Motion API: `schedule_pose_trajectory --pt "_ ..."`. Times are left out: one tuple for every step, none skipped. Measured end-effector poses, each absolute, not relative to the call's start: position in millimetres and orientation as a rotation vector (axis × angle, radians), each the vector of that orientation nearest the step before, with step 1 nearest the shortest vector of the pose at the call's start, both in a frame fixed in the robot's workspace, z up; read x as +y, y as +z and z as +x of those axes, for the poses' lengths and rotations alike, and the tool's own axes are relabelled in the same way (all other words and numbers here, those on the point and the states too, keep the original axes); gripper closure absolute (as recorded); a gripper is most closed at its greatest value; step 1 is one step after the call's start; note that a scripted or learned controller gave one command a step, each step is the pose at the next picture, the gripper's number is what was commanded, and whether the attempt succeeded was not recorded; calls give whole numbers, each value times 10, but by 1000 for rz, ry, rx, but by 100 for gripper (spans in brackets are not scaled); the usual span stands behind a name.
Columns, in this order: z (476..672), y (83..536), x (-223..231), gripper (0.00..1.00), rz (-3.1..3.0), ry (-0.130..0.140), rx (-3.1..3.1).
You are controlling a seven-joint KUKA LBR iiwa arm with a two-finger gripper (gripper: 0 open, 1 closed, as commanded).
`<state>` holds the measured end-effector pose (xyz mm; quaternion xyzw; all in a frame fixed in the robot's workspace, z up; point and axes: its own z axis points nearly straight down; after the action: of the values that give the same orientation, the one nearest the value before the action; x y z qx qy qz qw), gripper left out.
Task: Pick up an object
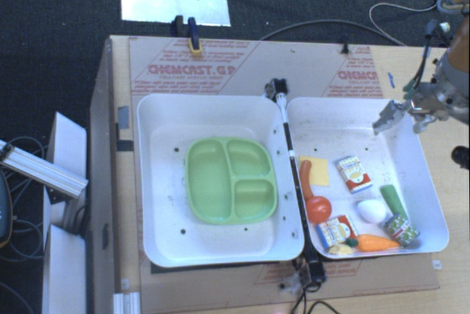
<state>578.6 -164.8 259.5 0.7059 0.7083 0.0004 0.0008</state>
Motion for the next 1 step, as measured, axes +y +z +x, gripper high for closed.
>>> schedule_pose_trajectory --pt "6054 874 -1442 0 2217 0 2226"
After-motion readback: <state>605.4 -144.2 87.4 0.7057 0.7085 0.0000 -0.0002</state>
